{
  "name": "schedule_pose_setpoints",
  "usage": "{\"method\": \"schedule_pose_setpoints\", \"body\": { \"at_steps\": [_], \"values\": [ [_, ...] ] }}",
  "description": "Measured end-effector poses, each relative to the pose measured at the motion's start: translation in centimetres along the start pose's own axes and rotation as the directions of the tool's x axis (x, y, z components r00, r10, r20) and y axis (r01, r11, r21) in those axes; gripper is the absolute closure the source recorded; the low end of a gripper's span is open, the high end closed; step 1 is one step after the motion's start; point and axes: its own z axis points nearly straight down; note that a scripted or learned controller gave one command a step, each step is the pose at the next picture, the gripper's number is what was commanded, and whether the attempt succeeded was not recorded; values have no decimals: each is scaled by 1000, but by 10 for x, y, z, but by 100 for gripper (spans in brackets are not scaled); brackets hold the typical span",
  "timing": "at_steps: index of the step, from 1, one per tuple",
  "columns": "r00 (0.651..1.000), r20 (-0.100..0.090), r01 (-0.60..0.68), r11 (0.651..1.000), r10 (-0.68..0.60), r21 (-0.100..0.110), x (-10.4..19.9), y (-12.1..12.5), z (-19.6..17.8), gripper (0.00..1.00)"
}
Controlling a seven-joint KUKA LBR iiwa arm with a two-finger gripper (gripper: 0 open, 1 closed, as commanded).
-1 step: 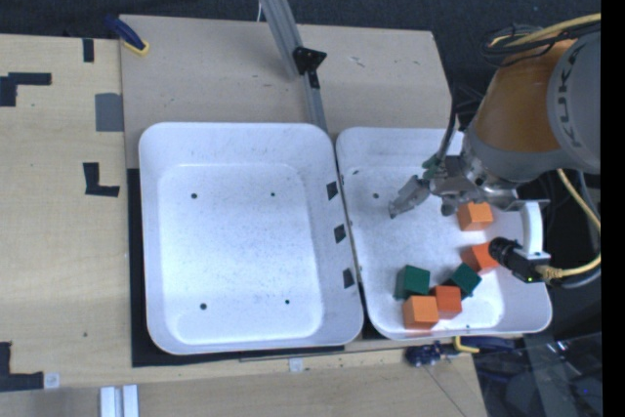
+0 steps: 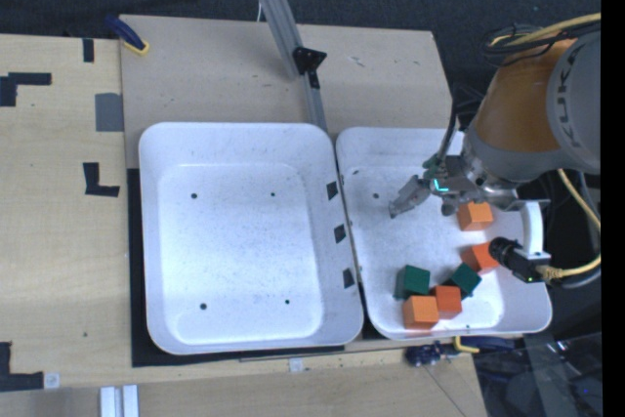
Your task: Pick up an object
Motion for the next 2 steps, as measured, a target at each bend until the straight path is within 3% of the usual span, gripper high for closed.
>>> {"method": "schedule_pose_setpoints", "body": {
  "at_steps": [2],
  "values": [
    [1000, 1, -1, 1000, 1, 5, -7, -8, 103, 0]
  ]
}}
